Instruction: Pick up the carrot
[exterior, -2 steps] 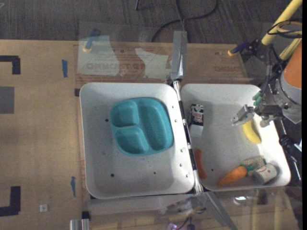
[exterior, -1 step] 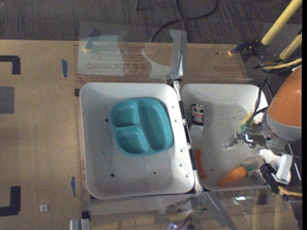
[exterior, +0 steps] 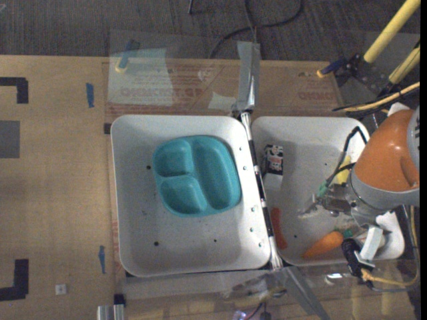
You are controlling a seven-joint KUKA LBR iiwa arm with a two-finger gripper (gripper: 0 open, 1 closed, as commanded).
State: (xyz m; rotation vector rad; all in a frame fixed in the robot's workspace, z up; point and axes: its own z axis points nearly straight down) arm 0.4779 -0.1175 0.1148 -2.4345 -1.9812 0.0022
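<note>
Carrot [exterior: 325,244] lies near the front edge of the right bin [exterior: 297,131], tilted, leafy end toward the arm. End effector [exterior: 327,205] hovers just above it; its state cannot be judged here. Recommended: descend centred over the carrot's thick middle, jaws across its width

The carrot [exterior: 324,245] is orange. The divided plate [exterior: 197,175] is blue-green. Both bins [exterior: 133,179] are white. The table [exterior: 53,179] is light brown with blue tape bits [exterior: 90,95].

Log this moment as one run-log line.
carrot: lying in right bin, near front | gripper: above bin, beside carrot | grasp: not seen
</note>
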